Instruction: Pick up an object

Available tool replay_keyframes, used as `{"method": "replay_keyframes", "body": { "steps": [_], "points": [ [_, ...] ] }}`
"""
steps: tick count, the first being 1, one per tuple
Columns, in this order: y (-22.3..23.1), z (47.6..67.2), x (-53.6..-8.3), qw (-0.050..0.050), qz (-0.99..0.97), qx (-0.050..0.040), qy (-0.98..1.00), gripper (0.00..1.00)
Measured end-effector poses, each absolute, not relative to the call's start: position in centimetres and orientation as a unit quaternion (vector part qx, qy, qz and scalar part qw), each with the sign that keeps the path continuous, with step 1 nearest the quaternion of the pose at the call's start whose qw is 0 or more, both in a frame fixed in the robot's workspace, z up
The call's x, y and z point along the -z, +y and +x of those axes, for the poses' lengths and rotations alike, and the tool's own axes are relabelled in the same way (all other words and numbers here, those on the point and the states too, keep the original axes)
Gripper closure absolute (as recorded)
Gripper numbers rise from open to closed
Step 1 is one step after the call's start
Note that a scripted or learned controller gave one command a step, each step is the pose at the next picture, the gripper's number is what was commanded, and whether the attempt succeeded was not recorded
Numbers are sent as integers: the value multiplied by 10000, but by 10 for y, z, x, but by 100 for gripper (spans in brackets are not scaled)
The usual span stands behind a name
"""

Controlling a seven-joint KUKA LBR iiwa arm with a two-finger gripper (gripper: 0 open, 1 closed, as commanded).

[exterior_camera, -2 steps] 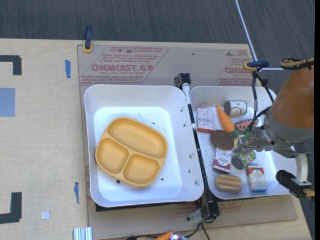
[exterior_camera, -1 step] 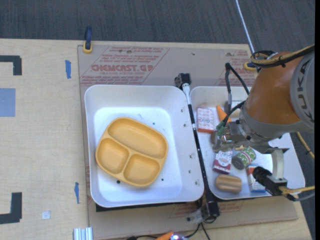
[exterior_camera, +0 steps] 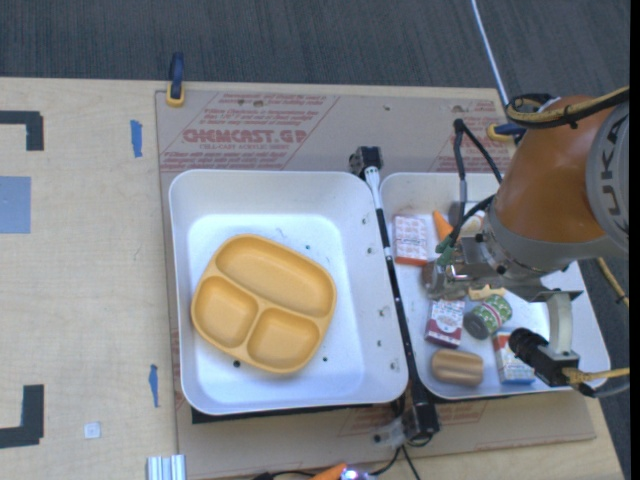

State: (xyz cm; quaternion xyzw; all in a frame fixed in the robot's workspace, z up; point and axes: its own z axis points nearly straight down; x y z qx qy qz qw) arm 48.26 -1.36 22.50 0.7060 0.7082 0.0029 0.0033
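Gripper (exterior_camera: pixel 450 273) low in right bin (exterior_camera: pixel 590 353), grip state unclear, red packet (exterior_camera: pixel 446 323) just below

Robotics lab: wooden tabletop (exterior_camera: pixel 80 298) with blue tape markers (exterior_camera: pixel 136 138), clamped board (exterior_camera: pixel 300 128), cabled white bins (exterior_camera: pixel 190 268), grey carpet (exterior_camera: pixel 300 18) at 12 o'clock.

Smooth matt yellow plastic divided plate (exterior_camera: pixel 262 302), glossy white plastic bins (exterior_camera: pixel 190 218), brown kraft-paper protective film with red print on sheet (exterior_camera: pixel 250 128), pale raw wood bench (exterior_camera: pixel 80 268), shiny metal gripper (exterior_camera: pixel 452 273)
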Motion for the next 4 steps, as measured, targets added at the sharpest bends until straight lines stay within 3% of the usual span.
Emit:
{"method": "replay_keyframes", "body": {
  "steps": [1,2,3,4],
  "points": [
    [-13,484,-235,47,7055,-42,7087,100],
    [-93,479,-188,-2,7074,2,7068,100],
    [-32,501,-185,6,7067,-5,7075,100],
    [-32,501,-185,7,7069,-5,7074,0]
  ]
}}
